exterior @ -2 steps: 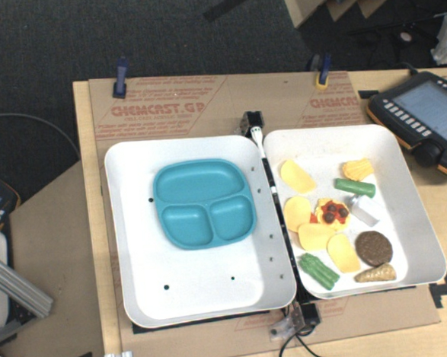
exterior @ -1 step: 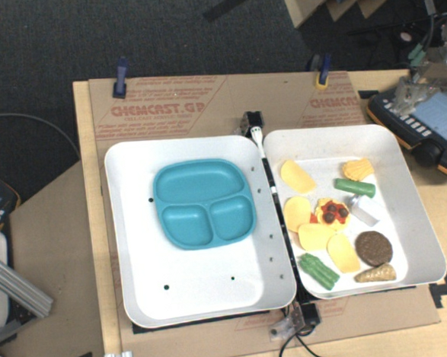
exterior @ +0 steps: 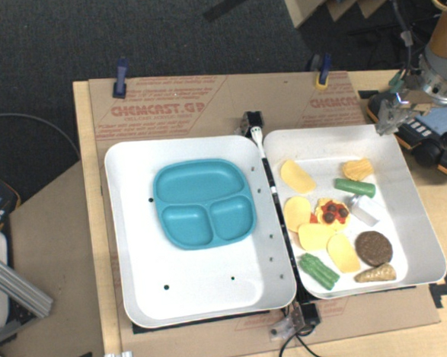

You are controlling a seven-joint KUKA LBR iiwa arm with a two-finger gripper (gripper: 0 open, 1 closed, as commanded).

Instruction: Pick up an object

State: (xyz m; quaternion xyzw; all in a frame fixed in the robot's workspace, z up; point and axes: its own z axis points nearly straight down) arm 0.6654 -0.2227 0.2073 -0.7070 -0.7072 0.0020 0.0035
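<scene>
Your gripper [exterior: 391,112] hangs at the far right corner of the right bin [exterior: 423,221], above its rim; you cannot tell its state from this view. Nothing is held, so it looks parked clear of the pile. Your likely picks lie below: green bean [exterior: 355,187], brown cookie [exterior: 373,247], yellow chips [exterior: 297,175]. They crowd together, overlapping. Well apart, the teal divided tray [exterior: 204,203] sits in the left bin [exterior: 139,279].
</scene>
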